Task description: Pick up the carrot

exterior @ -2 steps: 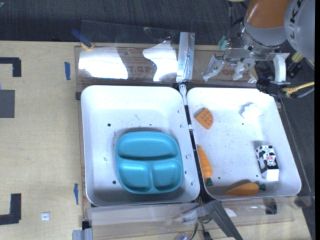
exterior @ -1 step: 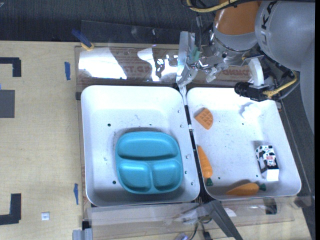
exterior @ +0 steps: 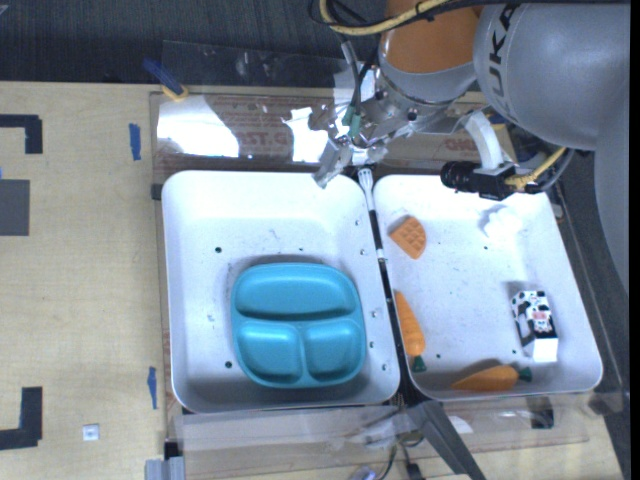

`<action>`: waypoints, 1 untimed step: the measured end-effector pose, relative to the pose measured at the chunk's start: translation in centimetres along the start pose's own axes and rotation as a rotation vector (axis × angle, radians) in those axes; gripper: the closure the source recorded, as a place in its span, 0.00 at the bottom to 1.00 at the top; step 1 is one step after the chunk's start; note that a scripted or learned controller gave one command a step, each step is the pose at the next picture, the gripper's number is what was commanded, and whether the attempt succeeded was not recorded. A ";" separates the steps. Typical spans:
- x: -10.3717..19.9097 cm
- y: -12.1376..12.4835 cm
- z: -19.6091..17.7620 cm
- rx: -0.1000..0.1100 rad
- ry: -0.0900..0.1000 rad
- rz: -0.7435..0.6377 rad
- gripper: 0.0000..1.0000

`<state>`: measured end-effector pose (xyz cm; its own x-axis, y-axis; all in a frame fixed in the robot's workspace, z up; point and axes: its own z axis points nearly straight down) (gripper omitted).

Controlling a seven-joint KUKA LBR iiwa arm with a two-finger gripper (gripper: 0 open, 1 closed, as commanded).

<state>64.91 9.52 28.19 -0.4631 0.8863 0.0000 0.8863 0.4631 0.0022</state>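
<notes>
1. The gripper [exterior: 346, 173] hangs over the far end of the seam between the two bins. Its fingers are spread apart with nothing between them, so it is released and carrying no load.
2. Nearest the camera, in the right bin [exterior: 575, 298], a long orange piece [exterior: 487, 377] lies along the near wall. It may be a second carrot, though its green end is hard to make out.
3. Just beyond it, the carrot [exterior: 408, 326] lies lengthwise against the right bin's left wall, its green top toward the near corner.
4. The left bin [exterior: 190, 268] holds a blue divided plate [exterior: 297, 320]. Across in the right bin sits a black-and-white toy [exterior: 534, 318], whose markings are too small to read.
5. Farther back, an orange waffle-like piece [exterior: 408, 236] lies near the left wall, between the carrot and the gripper.
6. By my judgement the task is at the approach step, with the grasp not begun. The next move calls for travel toward the near side, then a descent with the fingers set across the carrot's width. The wall beside it leaves little room for one finger.
7. Writing: part of "KUKA" reads on the arm [exterior: 540, 58]. The brown strip [exterior: 270, 138] behind the bins bears faint print I cannot read.
</notes>
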 end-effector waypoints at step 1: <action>1.5 1.6 -1.9 -0.004 -0.003 -0.315 0.00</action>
<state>65.65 11.60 30.05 -0.7147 0.6994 -0.0041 0.6994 0.7147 0.0056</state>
